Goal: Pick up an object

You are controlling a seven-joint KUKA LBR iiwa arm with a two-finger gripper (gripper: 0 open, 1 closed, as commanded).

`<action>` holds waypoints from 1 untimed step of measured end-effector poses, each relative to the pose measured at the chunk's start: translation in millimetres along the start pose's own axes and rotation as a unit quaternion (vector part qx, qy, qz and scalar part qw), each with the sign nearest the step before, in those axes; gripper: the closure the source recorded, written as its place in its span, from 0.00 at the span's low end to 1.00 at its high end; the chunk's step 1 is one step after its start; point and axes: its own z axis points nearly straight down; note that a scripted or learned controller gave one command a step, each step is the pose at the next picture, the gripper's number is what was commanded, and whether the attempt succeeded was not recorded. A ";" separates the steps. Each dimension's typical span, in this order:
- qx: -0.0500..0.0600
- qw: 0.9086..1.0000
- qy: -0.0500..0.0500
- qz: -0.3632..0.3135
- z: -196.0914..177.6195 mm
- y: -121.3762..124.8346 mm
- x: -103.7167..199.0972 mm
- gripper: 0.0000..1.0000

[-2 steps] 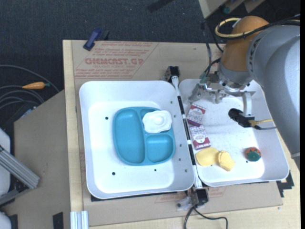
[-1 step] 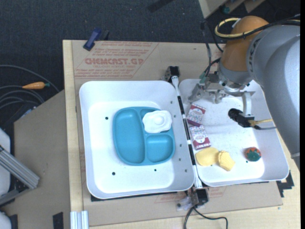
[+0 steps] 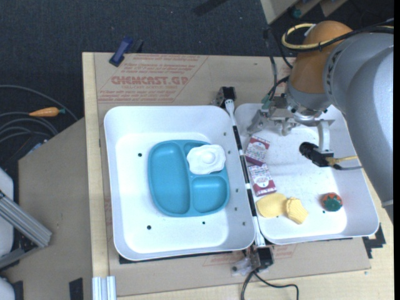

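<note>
My gripper (image 3: 273, 119) hangs over the far left corner of the right bin (image 3: 356, 220), under the orange wrist band. Just in front of it lies a maroon and white packet (image 3: 257, 150), with a second similar packet (image 3: 262, 177) nearer the camera. At the near side of this bin are a flat yellow piece (image 3: 272, 205), a lumpy yellow piece (image 3: 296, 210) touching it, and a small red and green ball (image 3: 332, 201). Nothing shows in the gripper's grasp.
The left bin (image 3: 125, 224) holds a blue divided plate (image 3: 187, 179) with a white lump (image 3: 206, 158) resting on its far right edge. The divider between the bins (image 3: 244, 174) runs beside the packets. A blue clip (image 3: 123, 50) lies on the cardboard behind the bins.
</note>
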 end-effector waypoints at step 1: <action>0.000 1.000 0.000 0.000 0.0 0.0 -0.1 0.00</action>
